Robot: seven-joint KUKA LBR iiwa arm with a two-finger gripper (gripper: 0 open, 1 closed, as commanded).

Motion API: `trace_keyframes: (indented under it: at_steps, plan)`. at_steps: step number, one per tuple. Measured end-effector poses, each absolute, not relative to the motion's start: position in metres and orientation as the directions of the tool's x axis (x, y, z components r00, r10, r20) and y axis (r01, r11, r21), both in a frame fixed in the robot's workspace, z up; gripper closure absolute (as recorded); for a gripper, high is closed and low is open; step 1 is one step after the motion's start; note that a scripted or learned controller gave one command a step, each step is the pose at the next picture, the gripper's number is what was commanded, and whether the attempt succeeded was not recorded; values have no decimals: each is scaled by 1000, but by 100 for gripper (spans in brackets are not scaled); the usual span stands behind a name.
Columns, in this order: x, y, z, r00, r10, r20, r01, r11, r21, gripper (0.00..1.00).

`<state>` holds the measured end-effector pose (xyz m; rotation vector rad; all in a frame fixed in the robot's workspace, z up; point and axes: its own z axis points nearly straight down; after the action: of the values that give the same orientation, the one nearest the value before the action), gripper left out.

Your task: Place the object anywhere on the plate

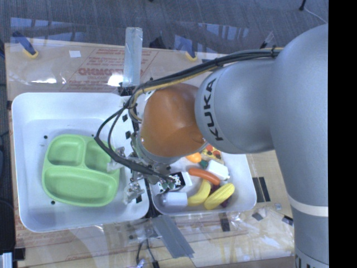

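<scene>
green plate (pixel 78 172) alone in left bin (pixel 25 149) with loads of bare floor, gripper (pixel 146 182) over the divider, can't tell the jaws' state, toy food (pixel 212 188) crammed against right bin's (pixel 245 197) wall

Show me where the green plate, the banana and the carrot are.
green plate (pixel 78 184): camera view, floor of its large front compartment.
banana (pixel 220 195): camera view, middle of the yellow curve.
carrot (pixel 205 176): camera view, middle of its orange body.

Open plate (pixel 78 169); toy-crowded right bin (pixel 245 197)

Even overhead light, glare on plastic sheet (pixel 83 71), soft shadows, slightly blurry overall.
</scene>
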<state>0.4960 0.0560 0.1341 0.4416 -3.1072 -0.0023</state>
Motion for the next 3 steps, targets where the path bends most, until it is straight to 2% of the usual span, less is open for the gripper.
trace_keyframes:
  at_steps: [1, 2, 3]
  plan:
    - [574, 86, 192, -677, 736, -1, 736, 677, 0, 0]
    - [575, 88, 202, -684, 730, -1, 730, 684, -1, 100]
    - [531, 94, 191, -835, 550, 3, 550, 835, -3, 100]
